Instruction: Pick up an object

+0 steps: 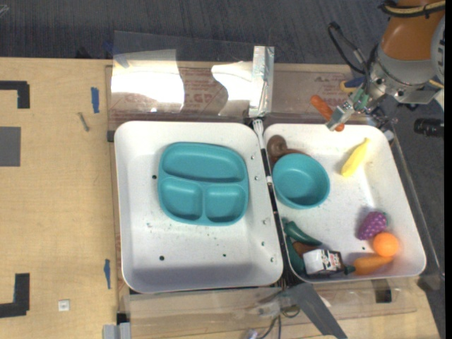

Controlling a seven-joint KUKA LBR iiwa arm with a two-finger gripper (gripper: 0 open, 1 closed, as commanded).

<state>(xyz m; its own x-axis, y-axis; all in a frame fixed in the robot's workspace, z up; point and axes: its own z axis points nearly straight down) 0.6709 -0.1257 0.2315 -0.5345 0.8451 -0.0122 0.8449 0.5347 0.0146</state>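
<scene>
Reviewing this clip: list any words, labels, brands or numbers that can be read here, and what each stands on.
None can be read.
Red print on the cardboard strip behind the bins: too blurred to read.
Red print on the cardboard under the clear plastic sheet: washed out by glare.
Label on the small carton in the right bin: too small.
</scene>
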